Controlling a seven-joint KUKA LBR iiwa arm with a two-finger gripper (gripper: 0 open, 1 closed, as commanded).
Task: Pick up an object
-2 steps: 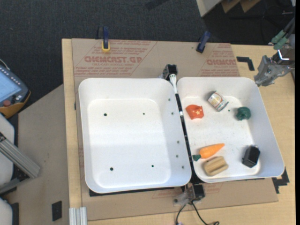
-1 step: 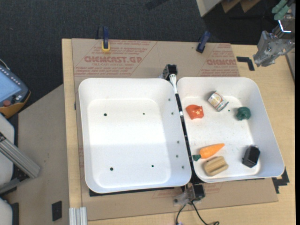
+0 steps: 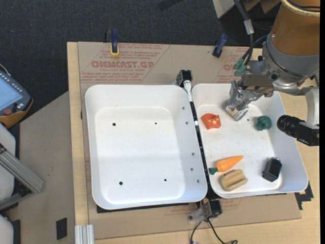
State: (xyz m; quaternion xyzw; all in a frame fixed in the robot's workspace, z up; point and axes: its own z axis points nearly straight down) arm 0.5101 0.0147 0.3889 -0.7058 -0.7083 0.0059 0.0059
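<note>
two shallow white bins sit side by side on the surface [image 3: 152, 60], a brown board printed with red lettering and laid over a lighter tan top. the left bin [image 3: 101, 105] shows a few small dark dots on its floor; the right bin [image 3: 292, 159] holds the loose things. a blue and yellow clamp [image 3: 114, 42] grips the far edge of the board, and a darker blue clamp [image 3: 220, 44] sits further right along that edge. dark carpet lies beyond the surface.

in the right bin a red block [image 3: 211, 121] lies near the divider, with a small teal piece [image 3: 263, 123] well to its right. nearer the front edge an orange carrot [image 3: 229, 162] rests just above a tan block [image 3: 233, 179], and a black block [image 3: 271, 169] sits at the right.

the grey arm [image 3: 292, 50] reaches in from the right, and its claw [image 3: 236, 111] hangs low over the far part of the right bin, just right of the red block. whether the claw is apart or together i cannot tell, and nothing can be made out in its grip.
</note>
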